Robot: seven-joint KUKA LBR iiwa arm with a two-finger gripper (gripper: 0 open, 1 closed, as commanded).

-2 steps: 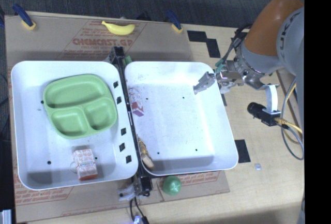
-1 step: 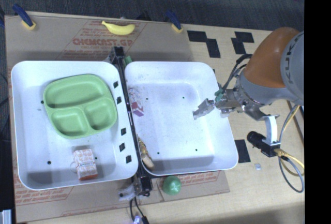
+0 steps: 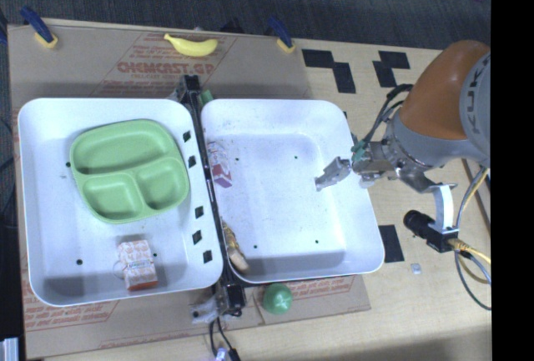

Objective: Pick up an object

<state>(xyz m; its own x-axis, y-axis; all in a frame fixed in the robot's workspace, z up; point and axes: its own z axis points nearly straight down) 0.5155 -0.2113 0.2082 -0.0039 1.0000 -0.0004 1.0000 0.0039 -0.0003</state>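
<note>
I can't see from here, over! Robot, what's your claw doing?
Gripper over right bin, nothing between its fingers. Small packet and green tray in left bin. Nothing blocking.

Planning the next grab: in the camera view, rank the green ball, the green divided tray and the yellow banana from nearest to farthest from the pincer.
From the pincer, over the right bin:
1. Green ball, on the cardboard below the right bin.
2. Green divided tray, in the left bin.
3. Yellow banana, on the cardboard above the bins.
</note>
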